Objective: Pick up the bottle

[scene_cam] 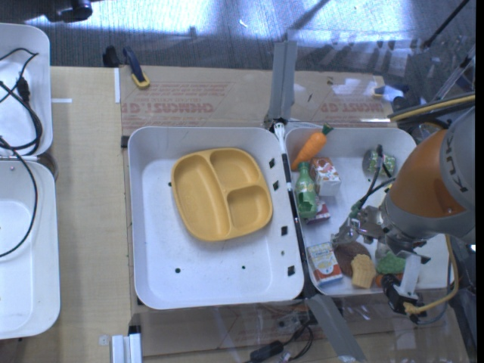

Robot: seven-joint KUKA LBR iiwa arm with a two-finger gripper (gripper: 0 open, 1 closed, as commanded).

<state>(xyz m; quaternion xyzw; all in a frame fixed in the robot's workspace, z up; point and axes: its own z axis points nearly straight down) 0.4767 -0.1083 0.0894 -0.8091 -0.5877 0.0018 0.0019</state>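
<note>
Gripper point(361, 229) sits low in the right bin point(352, 144), near that bin's front-right corner, arm point(431, 184) coming in from the right with the orange band above the wrist. Can't tell from this angle how wide the pincer stands; wrist hardware and cables block it. Nothing visibly held.

Just under and beside it at the front of the bin: small carton point(324, 262) with a red edge, brown item point(349, 257), tan cracker-like piece point(363, 271), green item point(391, 264) partly under the wrist.

Bottle point(305, 191), green, lies along the right bin's left wall, mid-depth, cap end pointing away from the camera. Well apart from the gripper, not touched. Red-and-white box point(326, 177) just right of it, another red packet point(318, 213) at its base.

Further back: carrot point(311, 146) leaning at the bin's far-left corner; greenish round item point(378, 161) near the far right.

Left bin point(147, 225) holds a yellow divided plate point(222, 193), three compartments, lying flat, centre-rear.
</note>
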